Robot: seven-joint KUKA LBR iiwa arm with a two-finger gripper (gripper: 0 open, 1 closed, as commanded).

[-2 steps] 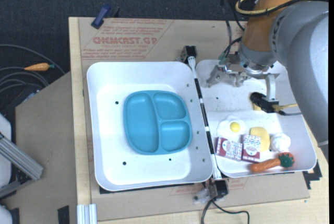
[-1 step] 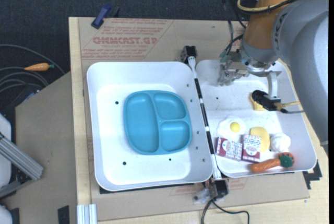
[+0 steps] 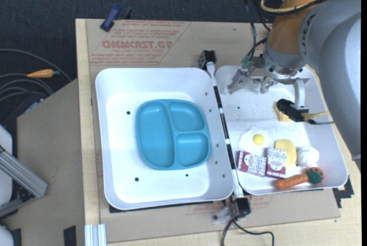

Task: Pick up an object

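Toy fried egg (image 3: pixel 256 140), white with a yellow yolk, lies in the bin on the view's right (image 3: pixel 243 110), near that bin's middle and close to the wall it shares with its neighbour. Just beyond the egg toward the near edge stand two small red and white cartons side by side, the first carton (image 3: pixel 251 163) touching or almost touching the second carton (image 3: pixel 276 161). A rounded yellow piece (image 3: pixel 288 149) sits behind the second carton, and a rounded white piece (image 3: pixel 309 155) lies just beside it toward the right wall. An orange toy carrot (image 3: pixel 293 181) with a green top lies along the near rim, in front of the cartons.

The claw (image 3: pixel 252 84) hangs over the far end of the same bin, above bare white floor and well apart from the cluster of toy food. Nothing can be seen in its grip, and whether it is wide or narrow cannot be told from this angle. The grey arm with its orange band reaches in from the right.

The bin on the view's left (image 3: pixel 109 87) holds a blue divided plate (image 3: pixel 172 133) with three compartments, lying flat at its centre. Both bins rest on a tan counter (image 3: pixel 143 38) printed with red lettering. A small blue item (image 3: pixel 112 18) lies at the counter's far edge.
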